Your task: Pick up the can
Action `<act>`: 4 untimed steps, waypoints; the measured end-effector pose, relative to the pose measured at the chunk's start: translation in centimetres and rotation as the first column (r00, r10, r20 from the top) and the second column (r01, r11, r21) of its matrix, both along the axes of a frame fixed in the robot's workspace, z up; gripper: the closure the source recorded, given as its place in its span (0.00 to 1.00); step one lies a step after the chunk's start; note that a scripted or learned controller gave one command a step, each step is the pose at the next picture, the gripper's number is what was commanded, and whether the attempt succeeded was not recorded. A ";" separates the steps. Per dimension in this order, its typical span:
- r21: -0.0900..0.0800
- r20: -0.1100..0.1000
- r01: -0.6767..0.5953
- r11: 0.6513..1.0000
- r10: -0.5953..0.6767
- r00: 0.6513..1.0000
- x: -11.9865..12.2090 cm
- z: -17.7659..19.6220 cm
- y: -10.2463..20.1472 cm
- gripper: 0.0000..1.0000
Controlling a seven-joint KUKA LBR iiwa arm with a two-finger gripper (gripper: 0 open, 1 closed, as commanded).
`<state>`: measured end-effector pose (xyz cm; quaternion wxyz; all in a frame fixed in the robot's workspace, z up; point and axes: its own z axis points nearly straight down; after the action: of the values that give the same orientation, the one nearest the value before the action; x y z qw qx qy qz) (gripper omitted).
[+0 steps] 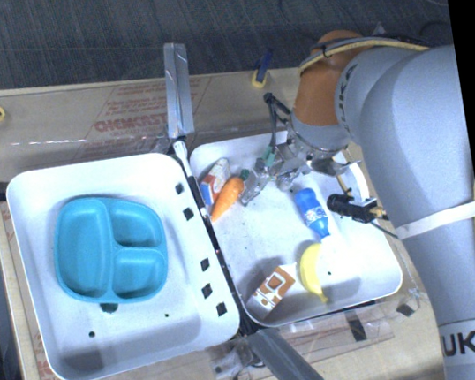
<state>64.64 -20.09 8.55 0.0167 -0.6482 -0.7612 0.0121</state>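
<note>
Arm (pixel 417 192): grey, large, fills the right side of the frame; orange band (pixel 316 96) at upper right above the wrist.
Gripper (pixel 277 169): low over the upper part of the right bin, just right of the carrot; whether it is open or closed cannot be told.
Right bin (pixel 373 284): white, right of centre, touching the left bin along a shared edge.
Can (pixel 214 179): small, red and white, upper left corner of the right bin, touching the carrot's left side; nothing grips it.
Carrot (pixel 226 196): orange, tilted, just below and right of the can.
Bottle (pixel 310 211): blue, lying in the middle of the right bin, below the gripper.
Lemon (pixel 310 272): yellow, lower part of the right bin.
Box (pixel 274 288): brown and white, just left of the lemon.
Left bin (pixel 57 347): white, left of centre.
Tray (pixel 110 247): blue, divided into compartments, lying in the left bin.
Surface (pixel 56 115): pale wood beneath both bins.
</note>
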 end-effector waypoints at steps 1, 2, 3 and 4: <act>-0.022 -0.003 0.159 0.987 -0.159 0.987 -0.3 0.1 1.4 0.00; -0.007 0.036 0.360 0.933 -0.360 0.932 0.9 4.7 0.2 0.00; -0.006 0.035 0.353 0.935 -0.353 0.935 1.0 5.7 0.4 1.00; -0.006 0.034 0.352 0.936 -0.352 0.935 1.0 5.7 0.5 0.00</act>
<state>65.63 -19.61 14.22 0.0023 -0.7741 -0.6331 0.0030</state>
